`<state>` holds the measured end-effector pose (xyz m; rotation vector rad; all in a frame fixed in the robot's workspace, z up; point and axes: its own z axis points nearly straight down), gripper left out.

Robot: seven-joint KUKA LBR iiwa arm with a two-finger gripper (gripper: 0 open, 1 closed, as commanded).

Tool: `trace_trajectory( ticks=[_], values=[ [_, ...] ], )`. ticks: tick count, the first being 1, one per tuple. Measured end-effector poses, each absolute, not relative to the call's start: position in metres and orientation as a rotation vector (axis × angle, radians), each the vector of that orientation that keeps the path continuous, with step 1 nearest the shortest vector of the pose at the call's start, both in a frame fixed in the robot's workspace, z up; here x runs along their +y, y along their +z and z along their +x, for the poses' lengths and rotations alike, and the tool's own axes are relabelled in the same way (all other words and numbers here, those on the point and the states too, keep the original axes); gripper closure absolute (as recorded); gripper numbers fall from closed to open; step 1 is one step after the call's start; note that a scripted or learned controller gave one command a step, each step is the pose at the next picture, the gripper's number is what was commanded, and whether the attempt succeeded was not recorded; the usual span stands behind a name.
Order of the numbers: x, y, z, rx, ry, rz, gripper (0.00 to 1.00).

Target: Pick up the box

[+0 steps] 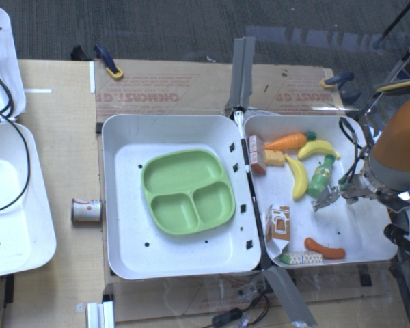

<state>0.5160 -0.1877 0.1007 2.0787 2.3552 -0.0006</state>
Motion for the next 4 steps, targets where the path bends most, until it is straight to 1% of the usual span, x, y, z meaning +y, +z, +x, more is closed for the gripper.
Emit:
trace_trajectory(
  ticks=[1,2,3,4],
  values=[
    [-0.211,0.092,0.573,2.462,0.001,1.951,0.0],
    [-0.22,0.091,0.478,2.631,0.002,1.723,0.0],
    [-0.22,0.091,0.478,2.631,0.003,1.722,0.0],
    [-0.196,0.211,0.479,2.79,0.001,1.439,0.0]
  ],
)
